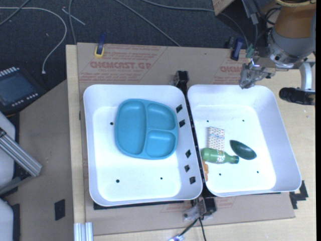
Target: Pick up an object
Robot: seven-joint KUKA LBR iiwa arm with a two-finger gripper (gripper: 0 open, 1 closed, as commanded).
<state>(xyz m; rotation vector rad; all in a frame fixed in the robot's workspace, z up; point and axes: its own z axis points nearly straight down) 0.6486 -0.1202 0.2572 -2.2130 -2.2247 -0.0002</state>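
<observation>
In the right bin (261, 104) lie a green bottle (218, 156) on its side, a dark green oval object (243, 149) just right of it, and a small patterned packet (216, 136) above the bottle. A thin orange stick (205, 170) rests at the bin's left wall below the bottle. A blue divided plate (146, 128) sits in the left bin (100, 149). My gripper (247, 80) hangs over the far edge of the right bin, well above and behind the objects, with nothing seen between its fingers.
The two bins are joined by black clips (181, 78) along the middle. Blue clamps (100, 47) hold the cardboard sheet at the back. Cables lie on the dark floor beyond the bench, and a small screen (17, 87) stands at the left.
</observation>
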